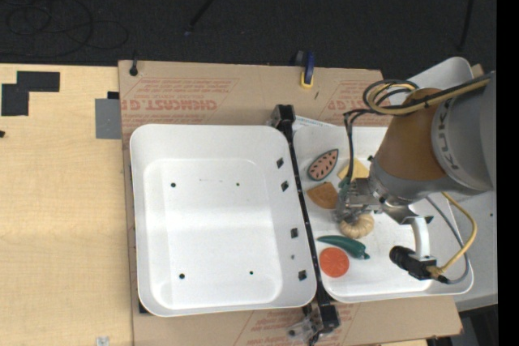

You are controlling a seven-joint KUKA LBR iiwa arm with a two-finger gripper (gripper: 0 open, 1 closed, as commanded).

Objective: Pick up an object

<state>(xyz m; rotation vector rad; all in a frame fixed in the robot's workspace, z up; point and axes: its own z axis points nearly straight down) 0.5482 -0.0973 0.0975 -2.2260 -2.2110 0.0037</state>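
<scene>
Two shallow white bins side by side on the bench [57, 198], resting on a cardboard sheet [211, 93]. Left bin [154, 174] bare white, with a few small dark dots on its floor. Right bin [462, 275] crowded on its left half: an oval tan piece with red markings [323, 164] near the top, a yellow piece [357, 169] just beside it, a brown lump [323, 194] below, a pale beige roundish object [359, 226] lower still, a dark green curved object [344, 245] (long and thin, lying across) and a red-orange round object [333, 262] just under the green one. Grey arm with its orange band [413, 150] reaching in from the right, wrist tilted down over the right bin. Gripper [350, 207] low among the objects, touching or just above the pale beige object and just right of the brown lump. Jaws hidden among metal and clutter; cannot tell whether clenched, released or grasping anything. Black clips along the divide between the bins [293, 198]. Yellow and black cables [389, 93] looped over the arm.
</scene>
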